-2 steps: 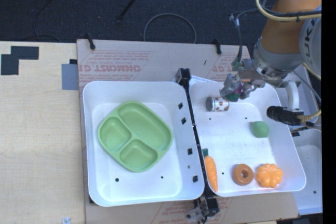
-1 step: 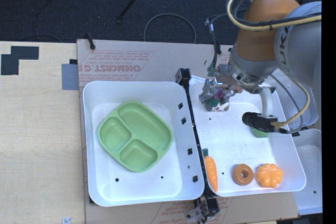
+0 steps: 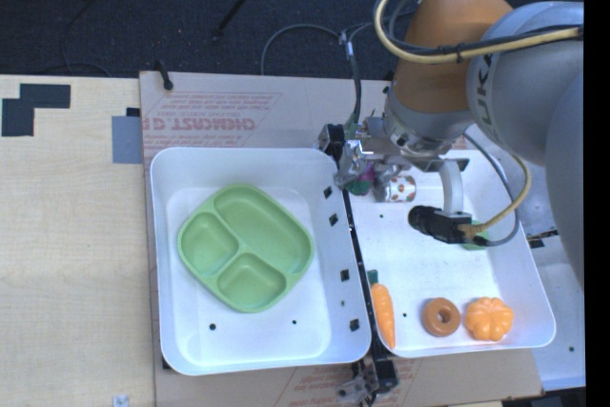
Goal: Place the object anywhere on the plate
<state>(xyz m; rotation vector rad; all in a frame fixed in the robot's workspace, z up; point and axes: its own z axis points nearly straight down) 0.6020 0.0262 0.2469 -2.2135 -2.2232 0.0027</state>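
The gripper hangs over the right bin's far left corner, a small spotted object just beside it; its grip I cannot tell.

Single fixed camera above bench, looking down aslant on both bins.

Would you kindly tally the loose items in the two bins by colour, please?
Green: 1, the divided plate
Orange: 2, the carrot and the pumpkin
Brown: 1, the doughnut
White with red spots: 1, a small object near the gripper
Total: 5
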